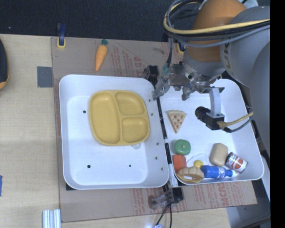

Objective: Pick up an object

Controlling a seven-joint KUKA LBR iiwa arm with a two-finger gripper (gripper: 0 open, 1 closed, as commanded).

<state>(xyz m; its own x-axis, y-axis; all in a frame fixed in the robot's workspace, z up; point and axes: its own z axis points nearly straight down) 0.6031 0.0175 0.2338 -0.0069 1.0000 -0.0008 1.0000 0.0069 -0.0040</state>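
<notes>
Hand (187, 90) hung over the right white bin's (244, 127) top-left corner; fingers looked apart w/ nothing between. Triangular pizza-slice toy (176, 119) lay just below, tip pointing down, long axis top-to-bottom. Green round toy (182, 147), tan bread-roll toy (218, 153), blue bottle (214, 172) crowded the bottom. Yellow divided plastic plate (118, 117) sat in left white bin (76, 170).

- Grey KUKA arm (249, 42) with a rounded orange band (213, 13).
- Black and yellow cables (199, 25) loop over it.
- Metallic wrist hardware (185, 77) sits below.
</notes>
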